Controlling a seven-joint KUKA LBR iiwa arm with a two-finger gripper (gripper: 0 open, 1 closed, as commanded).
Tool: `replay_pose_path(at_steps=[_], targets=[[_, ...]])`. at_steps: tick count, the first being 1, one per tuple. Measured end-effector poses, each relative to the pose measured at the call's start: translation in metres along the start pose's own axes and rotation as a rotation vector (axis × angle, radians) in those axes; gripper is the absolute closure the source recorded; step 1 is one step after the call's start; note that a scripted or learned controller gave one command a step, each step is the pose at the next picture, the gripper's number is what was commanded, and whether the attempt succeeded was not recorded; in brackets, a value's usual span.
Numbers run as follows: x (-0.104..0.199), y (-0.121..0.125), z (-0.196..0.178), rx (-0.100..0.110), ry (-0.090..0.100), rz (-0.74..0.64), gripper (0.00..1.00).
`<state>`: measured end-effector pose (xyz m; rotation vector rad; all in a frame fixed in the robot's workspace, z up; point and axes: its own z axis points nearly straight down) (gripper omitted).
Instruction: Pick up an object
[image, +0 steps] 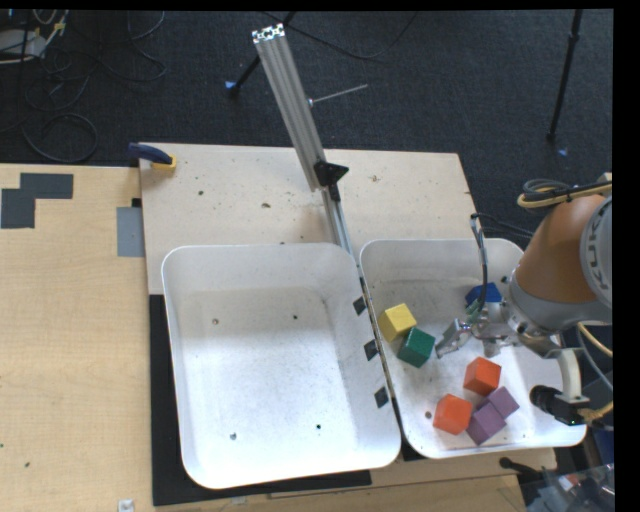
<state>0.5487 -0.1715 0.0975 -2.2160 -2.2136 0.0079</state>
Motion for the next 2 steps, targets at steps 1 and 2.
replay_pose_path(at_steps=[1,2], targets=[[-0.002,0.001,-0.013,-0.005,-0.001,0.008,1.00],[-0.011,0.001,-0.059,-0.012,-0.004,0.006,1.00]])
